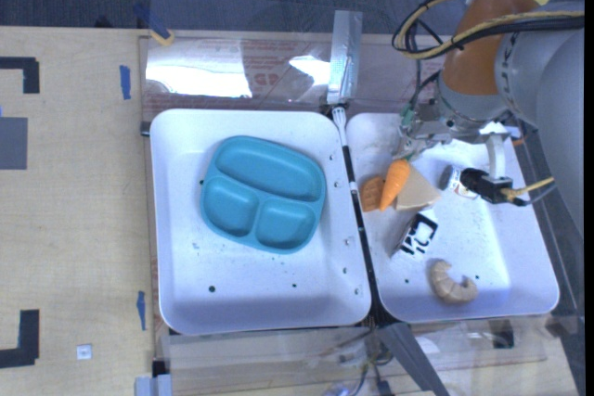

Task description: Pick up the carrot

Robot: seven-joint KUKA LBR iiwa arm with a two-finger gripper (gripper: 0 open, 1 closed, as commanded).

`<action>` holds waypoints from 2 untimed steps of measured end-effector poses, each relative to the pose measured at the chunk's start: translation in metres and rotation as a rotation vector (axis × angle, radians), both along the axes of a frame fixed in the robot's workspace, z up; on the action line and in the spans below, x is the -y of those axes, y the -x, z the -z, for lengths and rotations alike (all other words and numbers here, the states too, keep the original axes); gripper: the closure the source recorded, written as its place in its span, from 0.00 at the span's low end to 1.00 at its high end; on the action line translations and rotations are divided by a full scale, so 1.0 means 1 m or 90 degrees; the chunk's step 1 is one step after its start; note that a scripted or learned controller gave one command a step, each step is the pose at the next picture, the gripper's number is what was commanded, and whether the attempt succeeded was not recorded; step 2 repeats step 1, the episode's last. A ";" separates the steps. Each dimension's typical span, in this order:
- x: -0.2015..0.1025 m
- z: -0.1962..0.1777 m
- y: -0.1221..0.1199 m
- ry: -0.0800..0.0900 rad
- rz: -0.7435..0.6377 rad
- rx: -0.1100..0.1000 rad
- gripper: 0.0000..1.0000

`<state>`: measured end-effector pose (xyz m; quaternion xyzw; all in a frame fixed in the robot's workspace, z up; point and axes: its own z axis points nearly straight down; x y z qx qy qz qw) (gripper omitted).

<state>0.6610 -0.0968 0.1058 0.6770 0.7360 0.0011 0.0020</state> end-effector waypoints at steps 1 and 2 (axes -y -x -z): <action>-0.077 -0.081 0.005 -0.002 0.096 0.000 1.00; -0.077 -0.081 0.005 -0.002 0.096 0.000 1.00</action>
